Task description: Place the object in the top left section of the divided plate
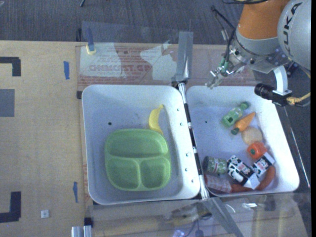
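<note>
Camera view shows the gripper (217, 78) above the right bin's (289, 147) far rim, apparently empty, opening unclear; the divided plate (137, 158) lies well down-left.

1 fixed camera looks down at a slant from above the bench, far enough back to take in both white bins whole: the left bin (94, 132) sits at centre frame, the right bin (286, 147) beside it toward the right edge. Bare bench top (39, 132) spreads across the left third, and dark floor (148, 9) runs along the top. The arm (271, 14) enters from the upper right corner, cropped by the frame.
</note>
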Motion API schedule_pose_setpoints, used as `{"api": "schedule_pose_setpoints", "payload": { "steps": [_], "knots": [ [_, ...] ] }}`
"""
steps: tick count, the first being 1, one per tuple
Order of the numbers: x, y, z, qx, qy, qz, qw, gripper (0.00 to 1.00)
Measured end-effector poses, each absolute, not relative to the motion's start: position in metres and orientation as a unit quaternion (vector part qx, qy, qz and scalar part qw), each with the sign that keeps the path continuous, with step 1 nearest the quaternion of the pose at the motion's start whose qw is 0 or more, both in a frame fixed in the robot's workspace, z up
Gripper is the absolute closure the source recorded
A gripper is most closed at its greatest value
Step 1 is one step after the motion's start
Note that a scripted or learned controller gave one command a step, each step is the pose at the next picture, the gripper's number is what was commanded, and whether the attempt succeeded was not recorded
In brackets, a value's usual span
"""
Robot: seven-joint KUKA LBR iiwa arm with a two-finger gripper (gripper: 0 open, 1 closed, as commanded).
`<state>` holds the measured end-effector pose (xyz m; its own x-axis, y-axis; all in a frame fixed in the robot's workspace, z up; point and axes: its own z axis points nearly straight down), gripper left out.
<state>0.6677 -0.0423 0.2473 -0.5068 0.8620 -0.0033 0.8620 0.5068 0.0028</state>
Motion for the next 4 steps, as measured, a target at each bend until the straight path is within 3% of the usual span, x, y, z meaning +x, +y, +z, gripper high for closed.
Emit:
{"api": "schedule_pose_setpoints", "payload": {
  "steps": [1,3,4],
  "knots": [
    [0.638,0.001,0.413,0.540,0.842,0.0008,0.002,1.00],
    [0.640,0.005,0.443,0.490,0.872,0.0027,0.007,1.00],
    [0.553,-0.035,0.436,0.518,0.855,0.0002,0.001,1.00]
  ]
}}
